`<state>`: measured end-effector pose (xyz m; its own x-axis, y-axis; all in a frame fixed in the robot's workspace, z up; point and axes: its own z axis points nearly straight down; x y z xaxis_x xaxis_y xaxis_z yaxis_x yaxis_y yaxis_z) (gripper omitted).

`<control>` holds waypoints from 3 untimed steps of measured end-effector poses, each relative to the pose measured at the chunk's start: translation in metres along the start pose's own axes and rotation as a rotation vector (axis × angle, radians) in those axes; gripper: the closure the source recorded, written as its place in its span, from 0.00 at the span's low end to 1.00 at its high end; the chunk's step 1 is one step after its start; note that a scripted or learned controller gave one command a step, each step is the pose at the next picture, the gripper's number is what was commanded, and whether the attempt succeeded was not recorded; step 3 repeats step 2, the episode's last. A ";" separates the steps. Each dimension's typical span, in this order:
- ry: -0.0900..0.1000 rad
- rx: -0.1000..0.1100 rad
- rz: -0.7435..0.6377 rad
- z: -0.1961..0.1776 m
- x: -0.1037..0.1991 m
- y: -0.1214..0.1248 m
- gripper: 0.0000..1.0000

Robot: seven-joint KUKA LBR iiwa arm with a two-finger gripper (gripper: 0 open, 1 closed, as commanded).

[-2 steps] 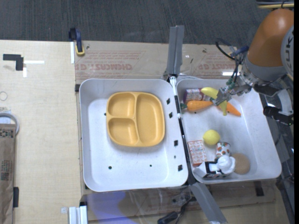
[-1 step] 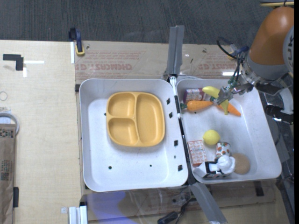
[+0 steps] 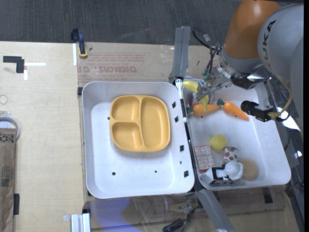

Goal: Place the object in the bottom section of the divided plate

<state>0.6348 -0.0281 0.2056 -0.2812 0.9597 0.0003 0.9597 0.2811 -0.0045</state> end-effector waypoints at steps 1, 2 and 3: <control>-0.001 0.002 0.253 0.000 0.081 0.021 1.00; 0.000 0.003 0.000 0.017 0.099 -0.010 1.00; 0.000 0.003 0.000 0.017 0.099 -0.010 1.00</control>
